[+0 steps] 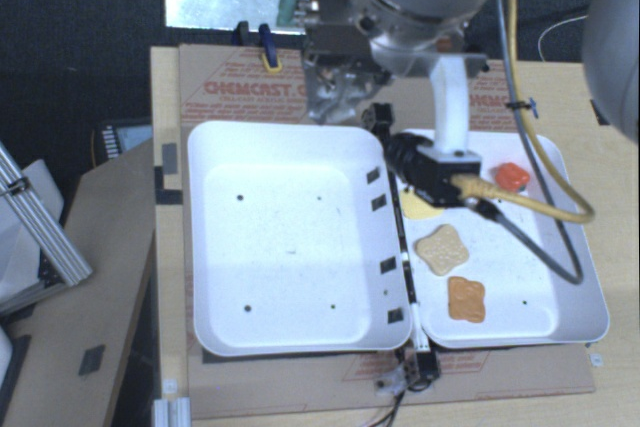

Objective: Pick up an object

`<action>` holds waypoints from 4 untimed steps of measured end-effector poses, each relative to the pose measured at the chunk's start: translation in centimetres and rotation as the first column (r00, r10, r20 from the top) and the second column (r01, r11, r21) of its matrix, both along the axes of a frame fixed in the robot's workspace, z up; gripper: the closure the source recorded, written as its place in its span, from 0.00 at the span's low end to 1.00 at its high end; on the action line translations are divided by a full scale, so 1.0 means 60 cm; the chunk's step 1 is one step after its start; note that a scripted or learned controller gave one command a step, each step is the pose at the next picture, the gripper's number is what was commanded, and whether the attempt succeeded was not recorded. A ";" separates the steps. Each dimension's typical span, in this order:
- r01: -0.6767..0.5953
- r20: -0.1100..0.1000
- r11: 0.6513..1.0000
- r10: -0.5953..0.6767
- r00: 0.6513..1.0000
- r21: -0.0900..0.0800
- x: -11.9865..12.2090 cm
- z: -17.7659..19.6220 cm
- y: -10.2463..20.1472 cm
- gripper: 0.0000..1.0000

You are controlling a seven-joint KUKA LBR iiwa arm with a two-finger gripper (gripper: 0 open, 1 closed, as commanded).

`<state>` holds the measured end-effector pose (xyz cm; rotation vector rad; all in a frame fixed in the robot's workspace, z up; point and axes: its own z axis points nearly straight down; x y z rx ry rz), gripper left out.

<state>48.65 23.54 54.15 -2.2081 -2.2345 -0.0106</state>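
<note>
The pale tan scalloped biscuit-like piece [441, 249] and the orange-brown square piece [466, 299] lie in the right white bin [570, 315], toward the near edge of the bench [166, 105]. The pincer [335, 100] hangs by the far edge, well apart; I cannot tell how far open it is or whether it has hold of anything. The pick seems not yet made.

Fixed camera above the bench [165, 115], slanting down, close, framing left bin [290, 245] and right bin [540, 307]

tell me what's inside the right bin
The right bin holds a tan piece, an orange-brown piece, a red one and a yellow thing, partly covered from above.
</note>
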 end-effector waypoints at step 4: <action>-0.008 0.003 1.000 0.008 1.000 0.004 0.000 0.037 0.001 1.00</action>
